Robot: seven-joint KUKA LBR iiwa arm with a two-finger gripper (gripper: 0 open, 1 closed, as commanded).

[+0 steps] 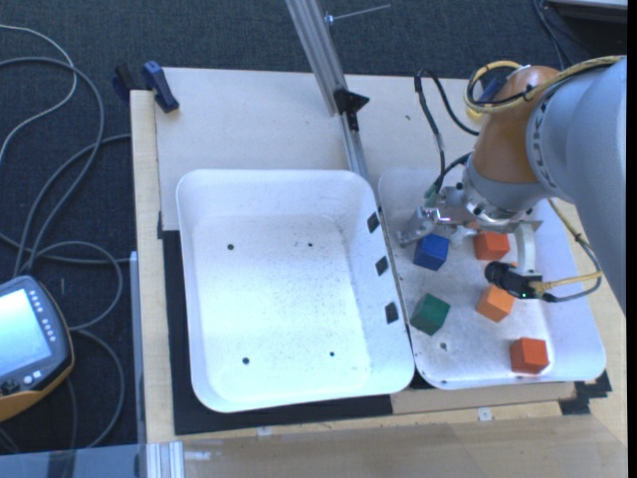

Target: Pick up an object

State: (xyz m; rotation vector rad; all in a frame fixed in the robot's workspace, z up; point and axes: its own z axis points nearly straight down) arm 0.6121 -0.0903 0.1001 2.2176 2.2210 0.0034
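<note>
Orange block (pixel 530 355), green block (pixel 430 313), right bin (pixel 572 352)

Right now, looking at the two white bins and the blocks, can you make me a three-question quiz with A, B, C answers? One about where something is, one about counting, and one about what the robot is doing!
1. Where is the green block?
A. In the left bin
B. In the right bin
C. On the floor

2. How many orange blocks are there?
A. One
B. Five
C. Three

3. Where is the end effector?
A. Low over the right bin, next to the blue block
B. Over the left bin
C. Off the bench by the cables

Answers:
1. B, the green block lies on the right bin's floor near its left wall.
2. C, one sits by the arm, one in the middle, one near the front edge.
3. A, the arm's tip sits just above the blue block.
</note>
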